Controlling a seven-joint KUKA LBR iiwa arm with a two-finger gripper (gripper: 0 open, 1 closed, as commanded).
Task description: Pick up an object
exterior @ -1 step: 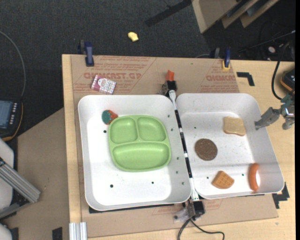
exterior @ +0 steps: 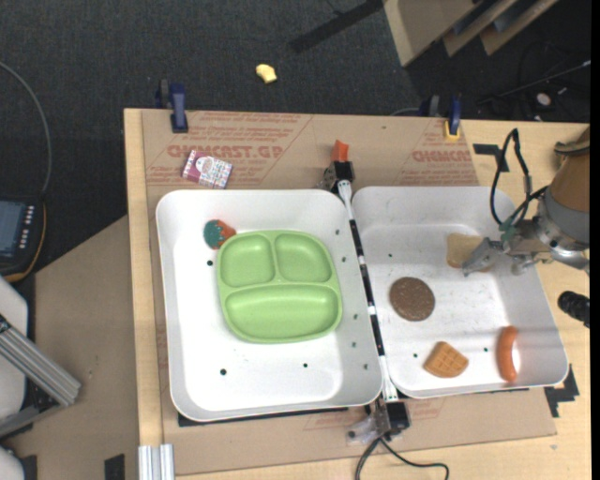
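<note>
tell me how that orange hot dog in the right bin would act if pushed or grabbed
The hot dog looks long and rounded, so a sideways push would probably roll it. It lies against the right bin wall, which may crowd a grasp. Its glossy surface hints it could slip.

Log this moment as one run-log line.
gripper low in right bin | beside tan piece | brown patty, waffle, sausage untouched

Dark carpet floor (exterior: 75, 56); perhaps wooden furniture (exterior: 469, 28).
</note>
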